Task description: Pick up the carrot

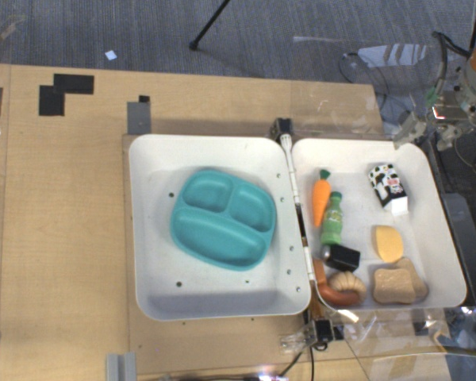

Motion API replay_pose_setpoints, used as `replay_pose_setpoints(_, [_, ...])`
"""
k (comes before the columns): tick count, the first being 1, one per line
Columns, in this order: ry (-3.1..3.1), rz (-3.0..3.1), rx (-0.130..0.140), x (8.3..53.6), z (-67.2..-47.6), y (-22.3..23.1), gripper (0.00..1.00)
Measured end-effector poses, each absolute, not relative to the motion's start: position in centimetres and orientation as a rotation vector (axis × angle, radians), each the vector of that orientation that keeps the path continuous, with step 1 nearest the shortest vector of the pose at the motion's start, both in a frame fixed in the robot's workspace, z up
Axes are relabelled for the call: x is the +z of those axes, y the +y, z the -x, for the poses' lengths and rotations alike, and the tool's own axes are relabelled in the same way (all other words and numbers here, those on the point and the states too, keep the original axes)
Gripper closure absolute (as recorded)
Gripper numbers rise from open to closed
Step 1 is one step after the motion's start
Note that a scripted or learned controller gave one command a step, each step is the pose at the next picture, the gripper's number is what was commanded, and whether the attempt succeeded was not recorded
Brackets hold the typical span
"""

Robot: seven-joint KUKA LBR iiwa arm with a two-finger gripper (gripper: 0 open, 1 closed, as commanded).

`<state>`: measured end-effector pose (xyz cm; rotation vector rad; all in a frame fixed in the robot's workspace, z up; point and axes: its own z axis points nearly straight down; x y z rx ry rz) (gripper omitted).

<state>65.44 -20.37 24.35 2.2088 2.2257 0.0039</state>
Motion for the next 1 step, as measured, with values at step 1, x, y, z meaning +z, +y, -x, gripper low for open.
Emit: replay_pose_setpoints(1, [2.041, -2.392, 0.005, 18.43, -63.13, -11.59, 0.00])
